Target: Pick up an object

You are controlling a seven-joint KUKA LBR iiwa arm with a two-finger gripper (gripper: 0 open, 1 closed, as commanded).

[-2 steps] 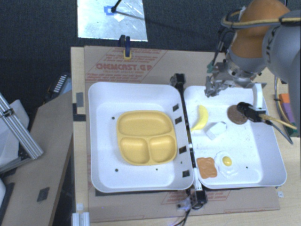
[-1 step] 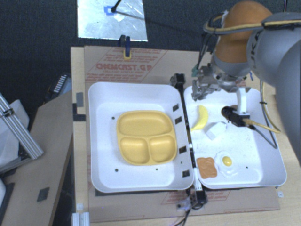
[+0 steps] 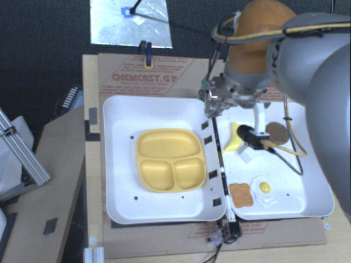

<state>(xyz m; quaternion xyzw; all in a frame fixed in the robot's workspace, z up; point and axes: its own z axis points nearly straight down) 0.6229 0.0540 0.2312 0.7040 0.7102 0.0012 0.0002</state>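
Camera view. Arm [image 3: 307, 53] reaches in from 3 o'clock. The jaws sit low at the 11 o'clock corner of the right bin [image 3: 299, 199], over the rim it shares with the left bin [image 3: 118, 163]. Released or clenched: cannot tell.

Nearest pickable thing is a yellow piece [image 3: 232, 140], just toward 5 o'clock of the jaws. Toast [image 3: 240, 195] and fried egg [image 3: 264, 189] lie near 6 o'clock.

Risk, my read: a descent from here strikes the rim and catches nothing.

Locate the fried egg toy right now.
In the camera view, the fried egg lies in the right-hand bin, toward its front edge, close beside the brown toast slice on that slice's right.
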